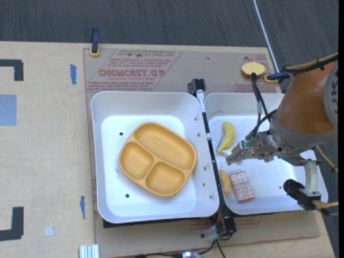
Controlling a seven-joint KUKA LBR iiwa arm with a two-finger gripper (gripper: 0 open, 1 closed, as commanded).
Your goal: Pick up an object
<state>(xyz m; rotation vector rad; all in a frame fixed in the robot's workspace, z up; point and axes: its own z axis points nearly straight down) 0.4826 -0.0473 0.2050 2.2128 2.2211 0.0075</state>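
A yellow banana (228, 135) lies in the right bin (301, 204) near its left wall. A small pink-and-white patterned box (242, 186) sits toward the bin's front. A small yellowish piece (224, 183) lies just left of the box, against the wall. My gripper (235, 155) reaches in from the right and hangs over the bin floor between the banana and the box, just below the banana's lower end. I see nothing held in it.
The left bin (107, 144) holds a yellow three-compartment plate (157, 158). A black divider rail (207, 138) runs between the bins. A black part (299, 192) of the arm hangs over the right bin's front right corner. Cables trail from the wrist.
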